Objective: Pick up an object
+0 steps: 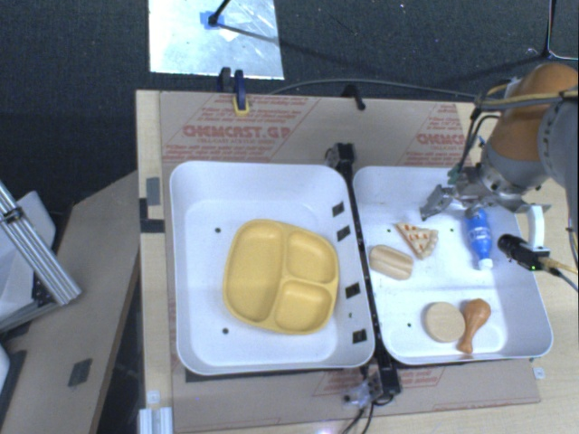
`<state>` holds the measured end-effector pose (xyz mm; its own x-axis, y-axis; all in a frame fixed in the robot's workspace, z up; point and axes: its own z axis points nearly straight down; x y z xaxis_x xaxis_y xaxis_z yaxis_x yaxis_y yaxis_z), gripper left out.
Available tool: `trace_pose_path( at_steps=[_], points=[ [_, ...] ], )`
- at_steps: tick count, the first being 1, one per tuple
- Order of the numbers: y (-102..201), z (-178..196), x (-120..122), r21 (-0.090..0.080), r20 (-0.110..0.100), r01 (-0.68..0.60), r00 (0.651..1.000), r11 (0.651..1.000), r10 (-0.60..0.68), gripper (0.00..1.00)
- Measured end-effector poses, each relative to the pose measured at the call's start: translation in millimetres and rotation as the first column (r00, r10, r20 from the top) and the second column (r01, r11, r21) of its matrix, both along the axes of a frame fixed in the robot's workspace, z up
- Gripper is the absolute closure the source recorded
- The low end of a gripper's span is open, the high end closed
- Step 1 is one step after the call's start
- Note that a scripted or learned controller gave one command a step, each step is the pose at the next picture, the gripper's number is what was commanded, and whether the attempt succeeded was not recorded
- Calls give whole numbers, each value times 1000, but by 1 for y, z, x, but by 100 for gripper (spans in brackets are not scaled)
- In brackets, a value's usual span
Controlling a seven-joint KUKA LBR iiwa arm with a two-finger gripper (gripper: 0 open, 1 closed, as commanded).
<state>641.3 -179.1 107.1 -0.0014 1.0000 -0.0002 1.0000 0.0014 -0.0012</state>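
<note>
Blue bottle (479, 235) just beside pincer (450, 197)

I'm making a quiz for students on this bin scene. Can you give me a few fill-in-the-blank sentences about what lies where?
1. The yellow divided plate lies in the ____ bin.
2. The plate has ____ compartments.
3. The drumstick lies beside a round ____.
4. The blue bottle lies in the ____ bin, near the gripper.

Missing words: left; three; cookie; right
</note>
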Motion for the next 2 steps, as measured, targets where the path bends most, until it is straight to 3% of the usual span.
trace_pose_path(
  at_steps=[1,2],
  points=[
    [0,15,2,-1,7,-1,1000,1000,1,100],
    [-5,76,-3,-2,8,1,1000,1000,-1,100]
  ],
)
